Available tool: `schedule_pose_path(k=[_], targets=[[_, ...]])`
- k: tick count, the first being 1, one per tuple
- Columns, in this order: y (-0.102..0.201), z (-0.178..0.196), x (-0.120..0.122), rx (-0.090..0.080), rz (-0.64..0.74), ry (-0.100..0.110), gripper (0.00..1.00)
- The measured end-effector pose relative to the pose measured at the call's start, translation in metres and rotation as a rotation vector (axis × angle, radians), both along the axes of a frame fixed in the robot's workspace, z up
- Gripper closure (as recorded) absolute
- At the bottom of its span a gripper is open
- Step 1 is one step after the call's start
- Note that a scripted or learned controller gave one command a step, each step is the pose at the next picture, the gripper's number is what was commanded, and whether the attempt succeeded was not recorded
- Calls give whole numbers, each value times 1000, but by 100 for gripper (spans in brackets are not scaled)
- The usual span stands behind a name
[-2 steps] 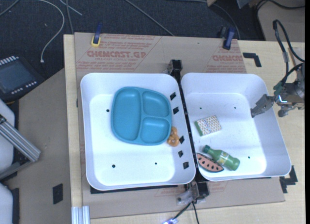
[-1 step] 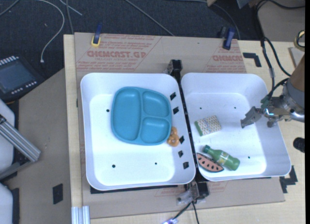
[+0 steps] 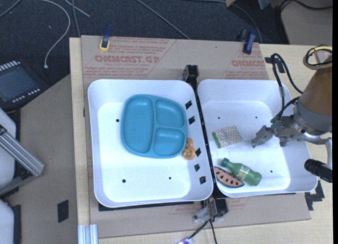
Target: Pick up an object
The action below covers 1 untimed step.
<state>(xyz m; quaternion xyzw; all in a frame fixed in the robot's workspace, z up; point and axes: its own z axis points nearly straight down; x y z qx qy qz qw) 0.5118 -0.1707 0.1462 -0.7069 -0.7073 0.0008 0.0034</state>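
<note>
The grey two-finger gripper hangs over the right shallow white bin, fingers spread and pinching nothing, so this looks like the approach, with no grasp made. Just to its left lies a small speckled green-and-tan square sponge; nearer sit a green plastic bottle and a watermelon-slice toy, touching each other. In the left bin rests a blue divided plastic plate. Next move, I'd judge: slide left, drop, straddle the sponge, close.
</note>
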Motion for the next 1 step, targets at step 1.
schedule_pose_path(k=[1], targets=[[3, -63, 2, 0, 0, 0, 0]])
